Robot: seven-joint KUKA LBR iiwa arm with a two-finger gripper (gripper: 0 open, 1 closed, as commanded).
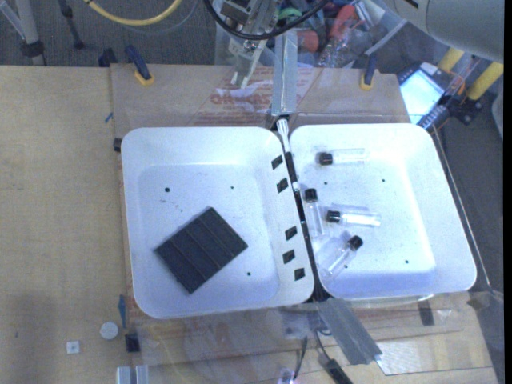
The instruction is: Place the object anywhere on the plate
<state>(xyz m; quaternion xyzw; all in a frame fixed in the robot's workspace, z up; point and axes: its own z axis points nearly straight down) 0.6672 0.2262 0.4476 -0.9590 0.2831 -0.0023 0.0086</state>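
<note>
- Over the far edge of the counter [56, 174], the gripper [244, 14] hangs above both bins; whether its fingers are open, I cannot tell.
- Left bin [200, 146]: a dark ribbed plate [201, 249] lies flat.
- Right bin [400, 146]: four clear black-capped vials [350, 215] lie scattered toward its left side.

There's a yellow hose [132, 10] looped up top, two blue clamps [141, 70] on the bench edge, and a little white cap [108, 330] down front.

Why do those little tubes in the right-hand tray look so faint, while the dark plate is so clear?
In the camera view, the clear vials wash out against the bright white right bin, only their black caps standing out; the dark plate contrasts sharply with the left bin. Lighting is even, shadows soft.
</note>
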